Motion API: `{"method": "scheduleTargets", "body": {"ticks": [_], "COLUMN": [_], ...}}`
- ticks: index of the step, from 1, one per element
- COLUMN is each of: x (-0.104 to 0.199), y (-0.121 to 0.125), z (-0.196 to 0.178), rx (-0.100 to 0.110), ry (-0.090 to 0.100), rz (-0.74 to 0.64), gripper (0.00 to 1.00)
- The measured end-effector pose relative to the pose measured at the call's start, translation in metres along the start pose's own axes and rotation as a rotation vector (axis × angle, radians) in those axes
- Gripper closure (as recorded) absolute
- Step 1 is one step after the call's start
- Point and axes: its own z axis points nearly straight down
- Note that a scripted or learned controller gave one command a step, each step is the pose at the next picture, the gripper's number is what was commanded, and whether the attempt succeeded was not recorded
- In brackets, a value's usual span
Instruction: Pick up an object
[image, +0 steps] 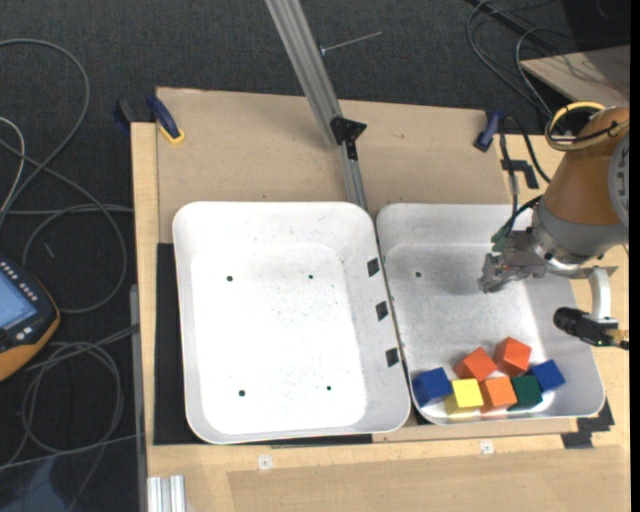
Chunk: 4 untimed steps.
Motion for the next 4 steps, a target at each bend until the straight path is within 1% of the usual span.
{"method": "scheduleTargets", "body": {"ticks": [1,2,3,4], "x": [0.009,0.009,0.055,0.118], "y": [0.007,0.009,0.027,0.037], "z": [-0.053,-0.101,-0.1,-0.109], "rx": [-0.005,-0.005,-0.001,-0.001], "ry": [-0.003,-0.003,0.0,0.002], "rz": [-0.003,-0.002,-0.006,-0.008], "gripper": [1.0,1.0,1.0,1.0]}}
